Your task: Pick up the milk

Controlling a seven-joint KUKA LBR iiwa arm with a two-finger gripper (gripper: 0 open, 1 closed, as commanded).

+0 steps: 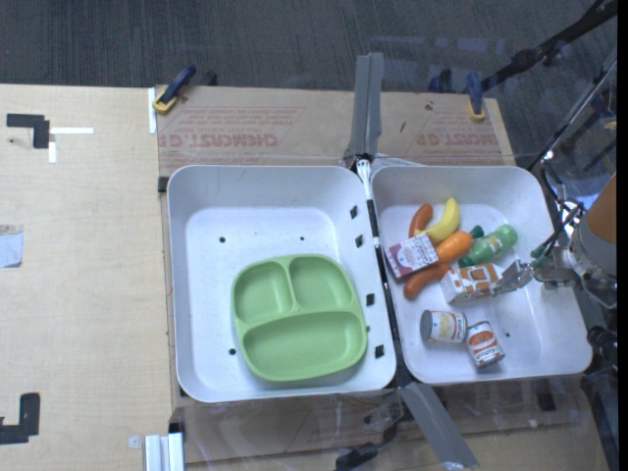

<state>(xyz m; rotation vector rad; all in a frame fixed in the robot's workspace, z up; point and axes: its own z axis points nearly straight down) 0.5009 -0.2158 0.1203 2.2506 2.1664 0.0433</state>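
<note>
Item: milk carton (pixel 472 284), white and orange, lying in the right bin (pixel 549 356) among toy foods, can (pixel 444 326) just below. Hand (pixel 517 276) touches its right end; finger spread cannot be told. Advice: straddle the carton's narrow sides, clear of the sausage (pixel 424 281).

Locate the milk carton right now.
The milk carton lies in the right bin, mid-bin, just below the carrot, above the two cans, with the gripper at its right end.
</note>
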